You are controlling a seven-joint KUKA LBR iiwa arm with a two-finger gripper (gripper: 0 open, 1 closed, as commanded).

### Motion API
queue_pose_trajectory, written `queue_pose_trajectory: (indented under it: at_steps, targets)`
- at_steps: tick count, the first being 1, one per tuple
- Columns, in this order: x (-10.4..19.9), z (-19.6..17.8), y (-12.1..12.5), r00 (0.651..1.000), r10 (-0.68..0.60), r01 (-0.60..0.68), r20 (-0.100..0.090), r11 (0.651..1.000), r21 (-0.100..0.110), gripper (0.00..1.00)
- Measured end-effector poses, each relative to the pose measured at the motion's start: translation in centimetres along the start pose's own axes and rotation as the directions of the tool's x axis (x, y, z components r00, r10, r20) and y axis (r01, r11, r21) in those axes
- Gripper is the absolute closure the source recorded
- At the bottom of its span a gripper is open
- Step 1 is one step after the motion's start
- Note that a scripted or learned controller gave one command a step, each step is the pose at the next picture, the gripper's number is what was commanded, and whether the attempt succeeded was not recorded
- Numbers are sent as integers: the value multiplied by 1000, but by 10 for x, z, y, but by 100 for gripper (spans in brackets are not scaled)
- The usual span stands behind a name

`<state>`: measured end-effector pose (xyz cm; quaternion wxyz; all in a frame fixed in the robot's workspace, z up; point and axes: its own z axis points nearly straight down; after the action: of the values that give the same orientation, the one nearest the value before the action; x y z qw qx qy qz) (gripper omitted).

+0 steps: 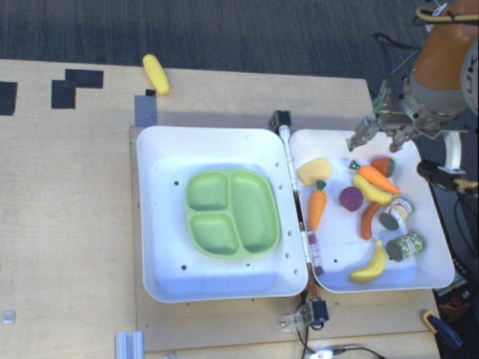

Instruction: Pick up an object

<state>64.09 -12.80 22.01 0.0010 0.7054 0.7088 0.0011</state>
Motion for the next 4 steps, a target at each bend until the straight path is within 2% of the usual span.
queue_pose_trajectory:
  at_steps: [1, 2, 3, 4]
  targets:
    - [-6, 118, -44, 1000, 1, -1, 5, 1000, -13, 0]
    - [-7, 107, -43, 1000, 0, 0, 7, 1000, -18, 100]
    - [-7, 107, -43, 1000, -1, 1, 6, 1000, -17, 0]
    - [-6, 96, -42, 1000, -3, 3, 7, 1000, -20, 100]
